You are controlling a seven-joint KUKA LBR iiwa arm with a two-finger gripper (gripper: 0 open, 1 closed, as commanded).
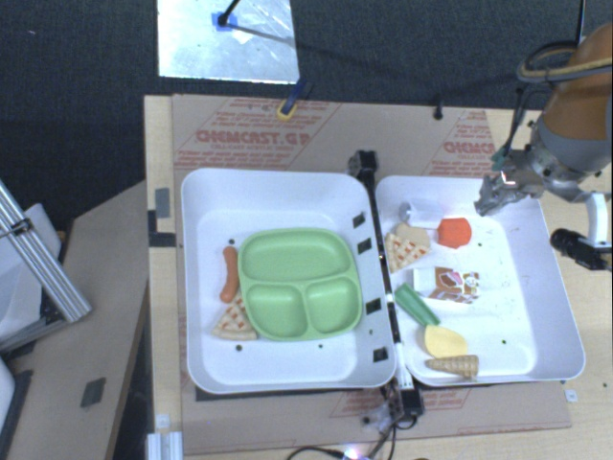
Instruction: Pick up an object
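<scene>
Camera view: pincer, opening state indeterminate, hangs just right of the orange toy block, judged light, rigid, smooth; grip its flat sides.

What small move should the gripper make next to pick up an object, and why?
Probably move a little left and down toward the orange piece. The gripper hangs over the right bin near its far edge, with nothing visible between its fingers, and this piece is the nearest object, lying apart from the others.
</scene>
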